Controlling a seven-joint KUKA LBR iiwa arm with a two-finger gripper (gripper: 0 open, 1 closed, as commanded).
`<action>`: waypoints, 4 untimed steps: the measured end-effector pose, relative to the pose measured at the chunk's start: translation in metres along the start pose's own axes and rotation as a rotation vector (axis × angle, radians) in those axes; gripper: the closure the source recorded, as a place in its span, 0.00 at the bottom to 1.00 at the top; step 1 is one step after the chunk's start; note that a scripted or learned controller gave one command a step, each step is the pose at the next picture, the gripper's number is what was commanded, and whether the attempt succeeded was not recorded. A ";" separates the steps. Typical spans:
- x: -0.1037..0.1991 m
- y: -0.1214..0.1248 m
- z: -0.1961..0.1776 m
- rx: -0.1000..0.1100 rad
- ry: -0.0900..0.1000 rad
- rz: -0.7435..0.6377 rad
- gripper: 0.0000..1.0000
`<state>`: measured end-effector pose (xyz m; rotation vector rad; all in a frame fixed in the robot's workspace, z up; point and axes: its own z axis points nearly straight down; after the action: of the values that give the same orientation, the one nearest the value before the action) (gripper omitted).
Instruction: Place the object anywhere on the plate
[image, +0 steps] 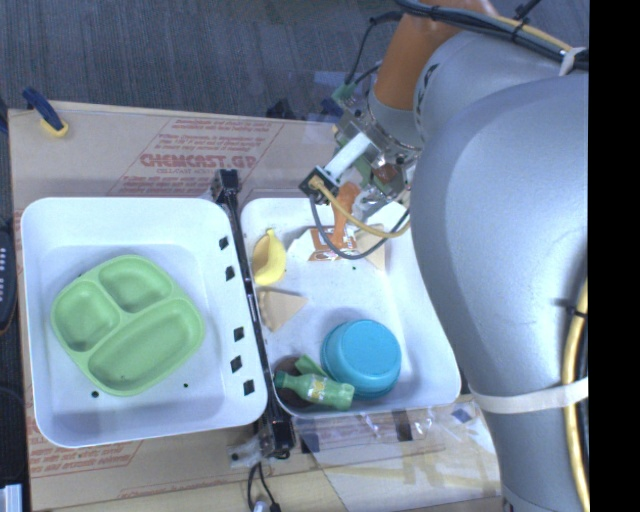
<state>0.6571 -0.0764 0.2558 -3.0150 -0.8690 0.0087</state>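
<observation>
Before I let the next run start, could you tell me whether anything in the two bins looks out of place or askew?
Nothing looks spilled or damaged. The green bottle lies on its side at the right bin's near edge, against the blue bowl. The green plate sits flat in the left bin, with nothing on it.

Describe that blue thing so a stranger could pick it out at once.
Look in the right white bin, towards its near end. The blue bowl lies there beside a green bottle. It is the one round, blue item among the yellow, tan and green pieces.

plate: light green | bowl: blue | bottle: green | banana: yellow | bins: white
</observation>
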 end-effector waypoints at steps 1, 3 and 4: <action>-0.029 -0.054 0.054 0.007 -0.004 -0.163 1.00; -0.035 -0.143 0.032 0.005 -0.002 -0.004 1.00; -0.023 -0.185 0.067 0.004 -0.008 -0.507 1.00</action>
<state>0.5390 0.0680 0.1903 -2.6982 -1.5954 0.0201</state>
